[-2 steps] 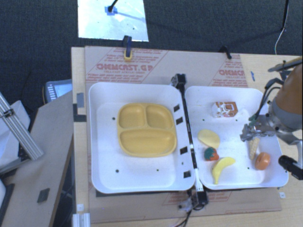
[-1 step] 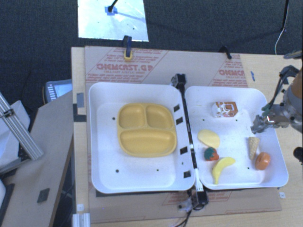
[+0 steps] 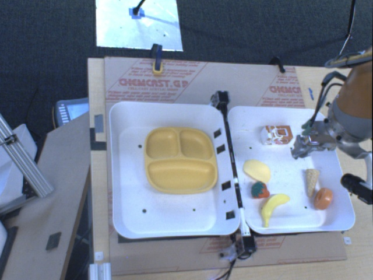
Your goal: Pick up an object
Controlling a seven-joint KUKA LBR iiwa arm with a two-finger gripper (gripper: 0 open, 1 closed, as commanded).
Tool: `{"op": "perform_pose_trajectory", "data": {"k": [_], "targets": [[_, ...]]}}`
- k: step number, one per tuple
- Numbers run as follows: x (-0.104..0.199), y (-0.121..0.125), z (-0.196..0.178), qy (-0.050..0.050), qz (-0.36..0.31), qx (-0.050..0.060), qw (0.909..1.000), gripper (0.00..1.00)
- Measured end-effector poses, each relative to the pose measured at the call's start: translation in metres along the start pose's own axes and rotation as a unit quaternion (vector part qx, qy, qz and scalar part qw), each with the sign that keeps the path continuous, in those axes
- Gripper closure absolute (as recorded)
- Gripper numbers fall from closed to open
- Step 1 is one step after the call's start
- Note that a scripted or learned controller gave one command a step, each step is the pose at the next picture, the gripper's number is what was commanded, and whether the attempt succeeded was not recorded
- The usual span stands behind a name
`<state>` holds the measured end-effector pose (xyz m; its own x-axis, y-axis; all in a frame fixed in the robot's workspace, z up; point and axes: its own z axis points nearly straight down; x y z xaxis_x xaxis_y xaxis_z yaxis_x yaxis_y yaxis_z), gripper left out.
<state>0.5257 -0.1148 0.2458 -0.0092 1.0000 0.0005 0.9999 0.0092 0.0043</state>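
Over the right bin [image 3: 349,217], camera view: I see my end effector [image 3: 304,146] hanging near the bin's far-right part, arm coming in from the right. Cannot tell its state; it reads as a grey blur and nothing sits in it that I can make out.

Candidates all lie in the right bin. Closest looks like the cone [image 3: 312,181], just nearer than the end effector, beside the orange ball [image 3: 323,198]. Cone's long axis runs near-far, wide end far, tip pointing toward the near edge. Carton [image 3: 276,135] lies left of the end effector at the far side. Yellow chip [image 3: 257,171], small red-green piece [image 3: 260,189] and banana [image 3: 273,206] cluster toward the bin's left. Banana's long axis slants, near-left to far-right, curved.

Risks, my guess: cone and ball sit almost touching, so a descent between them could shove the ball away or pinch both. The cone tapers; closing across the narrow tip could squirt it out. Ball rolls if nudged. Cone sits close to the right wall, so there's a chance of clipping the rim.

Left bin [image 3: 125,214] holds a yellow tray [image 3: 178,159], well apart, no concern.
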Motion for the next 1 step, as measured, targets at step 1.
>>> {"op": "perform_pose_trajectory", "data": {"k": [1], "targets": [[0.0495, 0.0099, -0.0051, 0.000, -0.001, 0.001, 1.0000, 1.00]]}}
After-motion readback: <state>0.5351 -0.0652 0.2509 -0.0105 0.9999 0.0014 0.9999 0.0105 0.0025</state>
